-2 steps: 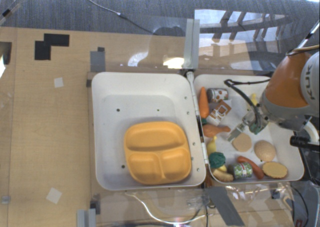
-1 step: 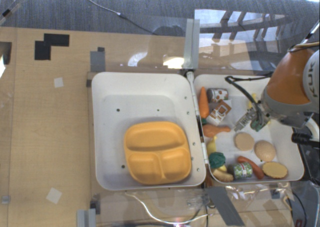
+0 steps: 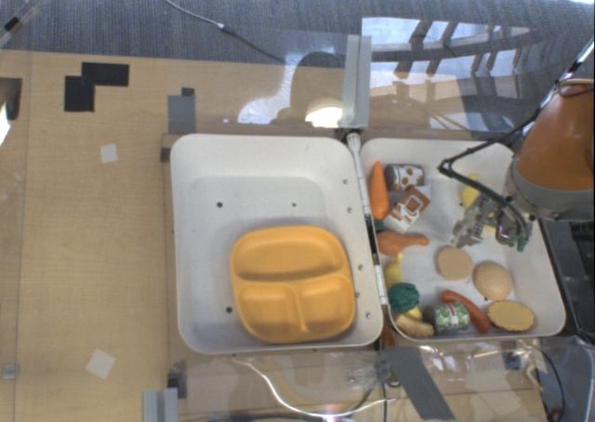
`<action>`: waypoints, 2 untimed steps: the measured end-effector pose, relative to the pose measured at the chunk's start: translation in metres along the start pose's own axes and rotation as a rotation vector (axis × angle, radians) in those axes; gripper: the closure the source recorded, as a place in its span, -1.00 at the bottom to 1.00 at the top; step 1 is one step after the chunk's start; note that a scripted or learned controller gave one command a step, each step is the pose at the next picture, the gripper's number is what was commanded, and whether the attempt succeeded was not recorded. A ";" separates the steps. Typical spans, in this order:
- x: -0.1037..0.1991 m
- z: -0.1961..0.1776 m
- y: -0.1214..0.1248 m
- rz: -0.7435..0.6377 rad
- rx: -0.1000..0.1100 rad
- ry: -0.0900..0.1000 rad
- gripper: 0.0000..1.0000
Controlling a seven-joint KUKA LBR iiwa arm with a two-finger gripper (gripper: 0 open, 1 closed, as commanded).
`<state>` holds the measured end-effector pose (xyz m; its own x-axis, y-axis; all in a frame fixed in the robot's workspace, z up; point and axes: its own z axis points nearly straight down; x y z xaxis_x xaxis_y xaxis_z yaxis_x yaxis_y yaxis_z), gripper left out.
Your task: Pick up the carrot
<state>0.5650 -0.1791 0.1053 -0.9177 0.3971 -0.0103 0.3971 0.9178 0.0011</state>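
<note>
From my station I see the carrot (image 3: 377,191) lying in the right bin (image 3: 548,271), tight against its left wall near the far corner, its long axis running almost straight along that wall — the fatter end toward the back of the bench, the narrow end pointing toward the front. Just beside it on the right stand a small dark can (image 3: 404,176) and a little red-and-white carton (image 3: 408,209). Below the carrot, a second orange piece shaped like a sweet potato (image 3: 402,242) lies crosswise, roughly at right angles to it. The gripper (image 3: 490,225) hangs over the middle of the right bin, well apart from the carrot, above a round tan cookie (image 3: 454,263) and near an egg (image 3: 492,280); I see nothing between its fingers, though whether they are spread or closed I cannot tell from this angle. The arm (image 3: 556,164) reaches in from the right, its orange band prominent. Toward the front of the bin sit a green broccoli piece (image 3: 403,298), a green can (image 3: 452,317), a sausage (image 3: 465,308) and a flat potato slice (image 3: 510,316). The left bin (image 3: 200,225) holds a yellow divided tray (image 3: 291,282) — upright, compartments facing up.
</note>
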 end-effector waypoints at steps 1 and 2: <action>0.028 -0.024 -0.034 -0.312 0.000 0.001 1.00; 0.036 -0.061 -0.045 -0.851 -0.001 -0.002 1.00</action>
<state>0.5134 -0.2064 0.1659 -0.9036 -0.4282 -0.0095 -0.4281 0.9037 -0.0071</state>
